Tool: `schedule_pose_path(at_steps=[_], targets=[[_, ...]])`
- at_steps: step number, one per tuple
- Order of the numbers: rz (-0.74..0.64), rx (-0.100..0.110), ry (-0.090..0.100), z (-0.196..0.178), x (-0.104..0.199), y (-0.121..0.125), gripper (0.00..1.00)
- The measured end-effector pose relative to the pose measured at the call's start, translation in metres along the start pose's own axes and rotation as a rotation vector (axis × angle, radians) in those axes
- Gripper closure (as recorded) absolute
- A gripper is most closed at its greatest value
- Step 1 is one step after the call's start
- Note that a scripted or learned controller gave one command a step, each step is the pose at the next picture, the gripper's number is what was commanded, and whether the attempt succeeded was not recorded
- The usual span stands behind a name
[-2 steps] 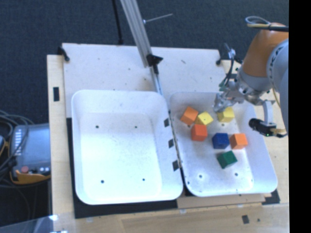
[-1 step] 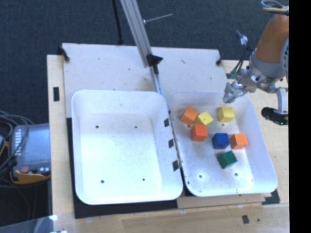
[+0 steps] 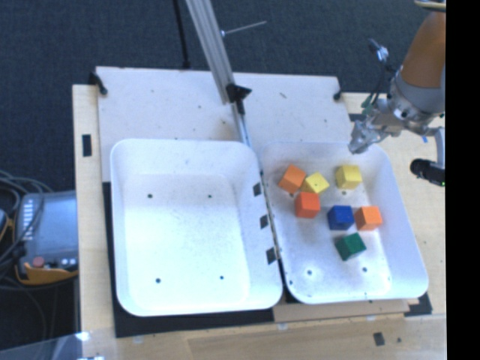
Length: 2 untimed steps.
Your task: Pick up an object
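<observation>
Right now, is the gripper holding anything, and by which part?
Nothing is held. The gripper hangs above the right bin's far edge, apart from the blocks; the nearest is a yellow block.

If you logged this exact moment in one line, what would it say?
pincer: above right white bin's far rim | grasp: none seen | seven small cubes in bin | nearest: yellow cube

The arm (image 3: pixel 424 58) is reaching in from the far right, its orange band sitting above a grey wrist and slanting down toward the left. The gripper (image 3: pixel 360 142) is hanging at the low end of the wrist, pointing downward and leftward, with its tip looking narrow and blurred.
</observation>
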<state>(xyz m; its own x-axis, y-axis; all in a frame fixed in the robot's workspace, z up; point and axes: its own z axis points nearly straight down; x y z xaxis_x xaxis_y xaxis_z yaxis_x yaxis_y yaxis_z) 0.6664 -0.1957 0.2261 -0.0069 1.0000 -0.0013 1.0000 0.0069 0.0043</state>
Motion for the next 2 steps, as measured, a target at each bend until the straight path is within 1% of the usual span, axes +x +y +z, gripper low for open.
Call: schedule_pose_path(at_steps=[1,2], targets=[[0.0,0.003,0.002,-0.013,0.048,-0.004,1.0],[0.0,0.005,0.002,-0.003,0.103,-0.005,1.0]])
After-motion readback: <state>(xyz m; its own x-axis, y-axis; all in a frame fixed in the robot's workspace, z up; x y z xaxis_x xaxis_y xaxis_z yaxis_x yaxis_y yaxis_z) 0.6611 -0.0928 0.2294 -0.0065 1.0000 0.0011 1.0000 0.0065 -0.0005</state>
